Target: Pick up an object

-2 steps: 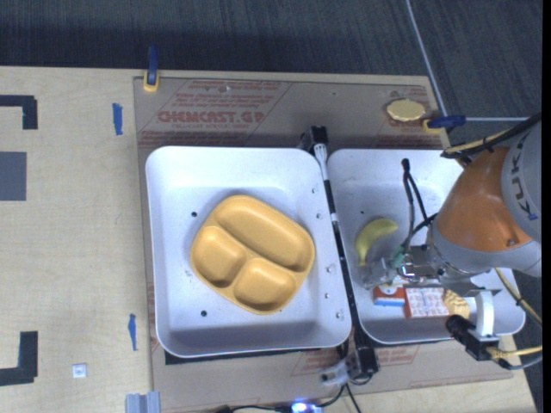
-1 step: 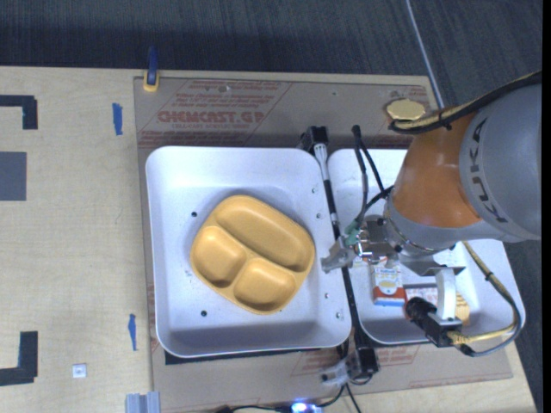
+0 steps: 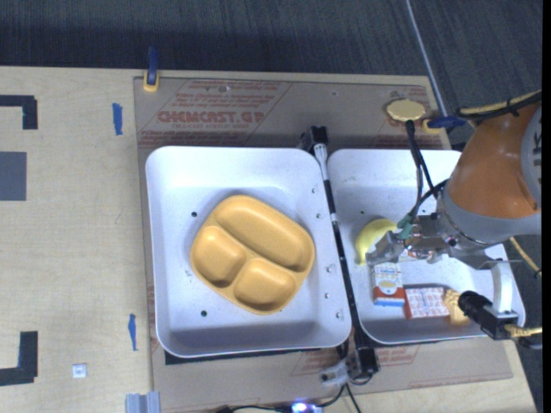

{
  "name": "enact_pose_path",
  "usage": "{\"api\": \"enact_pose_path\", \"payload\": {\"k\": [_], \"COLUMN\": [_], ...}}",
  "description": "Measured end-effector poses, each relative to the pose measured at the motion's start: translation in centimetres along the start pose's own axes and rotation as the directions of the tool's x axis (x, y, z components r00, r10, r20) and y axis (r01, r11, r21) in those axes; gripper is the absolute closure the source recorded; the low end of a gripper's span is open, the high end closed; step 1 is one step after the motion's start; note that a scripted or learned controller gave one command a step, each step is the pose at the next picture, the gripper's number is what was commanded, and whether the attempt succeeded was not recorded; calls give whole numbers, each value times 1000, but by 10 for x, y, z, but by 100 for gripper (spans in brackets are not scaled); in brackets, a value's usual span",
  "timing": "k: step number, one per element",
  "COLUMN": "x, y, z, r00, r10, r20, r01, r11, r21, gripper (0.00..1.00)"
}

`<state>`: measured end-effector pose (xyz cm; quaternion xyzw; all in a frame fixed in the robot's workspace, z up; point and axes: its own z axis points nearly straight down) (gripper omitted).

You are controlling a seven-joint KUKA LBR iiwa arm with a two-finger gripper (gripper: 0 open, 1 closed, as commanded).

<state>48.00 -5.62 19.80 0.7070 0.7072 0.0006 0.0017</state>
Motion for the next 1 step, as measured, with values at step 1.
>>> {"api": "enact_pose_path", "payload": {"k": [1], "x": [58], "y": [1], "z": [-14], "r00": [1000], "r10": [-2], "r20": [-1], "r01": [2], "r11": [1000], "r21": [-1], "gripper": [100]}}
